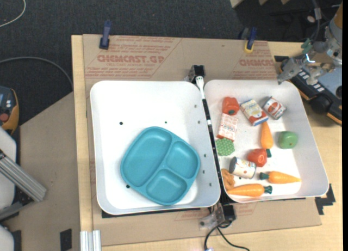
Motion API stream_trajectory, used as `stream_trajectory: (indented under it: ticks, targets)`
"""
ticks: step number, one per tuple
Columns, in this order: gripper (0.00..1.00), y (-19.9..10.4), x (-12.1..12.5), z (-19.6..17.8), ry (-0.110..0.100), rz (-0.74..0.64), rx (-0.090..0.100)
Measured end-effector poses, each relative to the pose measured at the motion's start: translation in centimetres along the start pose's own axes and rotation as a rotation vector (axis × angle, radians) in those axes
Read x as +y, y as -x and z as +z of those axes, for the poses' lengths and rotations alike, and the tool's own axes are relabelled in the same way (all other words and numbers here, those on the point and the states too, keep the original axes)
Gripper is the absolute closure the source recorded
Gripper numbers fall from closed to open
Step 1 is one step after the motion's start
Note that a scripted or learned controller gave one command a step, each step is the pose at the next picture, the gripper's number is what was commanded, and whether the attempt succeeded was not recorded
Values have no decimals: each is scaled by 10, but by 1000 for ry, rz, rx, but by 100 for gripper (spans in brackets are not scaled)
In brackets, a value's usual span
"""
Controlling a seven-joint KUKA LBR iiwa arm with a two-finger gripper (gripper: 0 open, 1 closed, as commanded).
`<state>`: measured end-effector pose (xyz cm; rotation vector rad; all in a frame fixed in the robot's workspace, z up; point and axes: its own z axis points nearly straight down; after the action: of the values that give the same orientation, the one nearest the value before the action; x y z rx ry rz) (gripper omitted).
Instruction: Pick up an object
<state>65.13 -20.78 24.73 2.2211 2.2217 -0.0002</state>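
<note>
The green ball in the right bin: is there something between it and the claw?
Nothing visible stands between them. The claw is above the right bin's far right corner, and the green ball lies apart from the carrot beside it.

We can read red printing on the brown board (163, 54) that lies under the two bins: above the left bin (109, 114) it says "CHEMCAST", followed by letters that look like "GP" (the last characters are faint). Smaller red lines run above and below that word, too small for us to make out. Above the right bin (304, 135) the same red printing appears again, cut off partway by the bin's rim. The small packages in the right bin, such as the red and white carton (228, 127), carry labels, but we cannot read them.
</note>
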Motion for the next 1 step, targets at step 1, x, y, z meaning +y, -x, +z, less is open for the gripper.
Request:
stream_trajectory:
  ticks: [1]
  targets:
    - [0, 12, 14, 142, -11, -1, 13]
